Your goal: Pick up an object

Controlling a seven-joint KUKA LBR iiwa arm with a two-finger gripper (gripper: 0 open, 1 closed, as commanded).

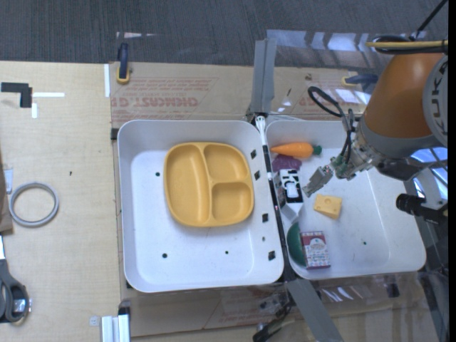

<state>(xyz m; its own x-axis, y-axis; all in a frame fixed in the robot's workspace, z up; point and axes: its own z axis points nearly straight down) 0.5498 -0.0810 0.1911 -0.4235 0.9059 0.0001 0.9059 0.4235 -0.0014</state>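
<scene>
Overhead, mirrored red lettering on the cardboard sheet (178, 95) behind the bins cannot be read, and print on the small red-and-white carton (315, 250) in the right bin (385, 251) is too small to make out. The gripper (317, 182) hangs tilted over the right bin, its tip above bare floor between the carrot (293, 149) and the cheese wedge (328, 206), holding nothing; how far it is open cannot be told. Reaching in from the right, the arm (406, 98) bends down-left, while the yellow divided plate (209, 184) sits in the left bin (142, 248).

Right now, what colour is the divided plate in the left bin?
Yellow plate, seen in the camera view.
</scene>
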